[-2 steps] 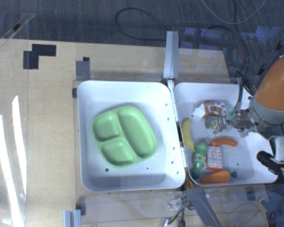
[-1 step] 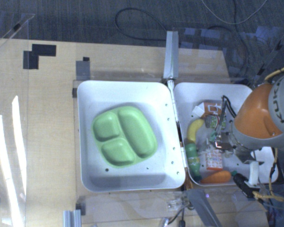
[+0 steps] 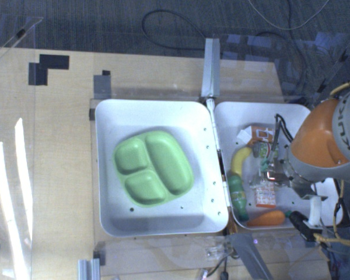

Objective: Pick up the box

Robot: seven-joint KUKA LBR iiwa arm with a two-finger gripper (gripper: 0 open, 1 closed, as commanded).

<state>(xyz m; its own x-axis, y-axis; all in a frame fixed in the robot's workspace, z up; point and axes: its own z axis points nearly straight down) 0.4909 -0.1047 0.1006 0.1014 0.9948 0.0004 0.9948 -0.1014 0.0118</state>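
Note:
The box [image 3: 266, 197], a small pale pack with an orange-red label, lies flat in the right bin [image 3: 291, 111], near its front. My gripper [image 3: 270, 172] hangs just behind the box's far end, low over the bin's contents. The arm's orange band [image 3: 318, 137] and grey wrist cover the bin's right half. From this angle I cannot tell whether the gripper touches the box.
Around the box lie a yellow banana [image 3: 241, 158], a green bottle [image 3: 237, 192], an orange carrot [image 3: 267, 218] and an orange-printed packet [image 3: 259, 135]. The left bin [image 3: 108, 214] holds a green three-part tray [image 3: 154, 168]. A metal divider [image 3: 211, 69] stands between the bins.

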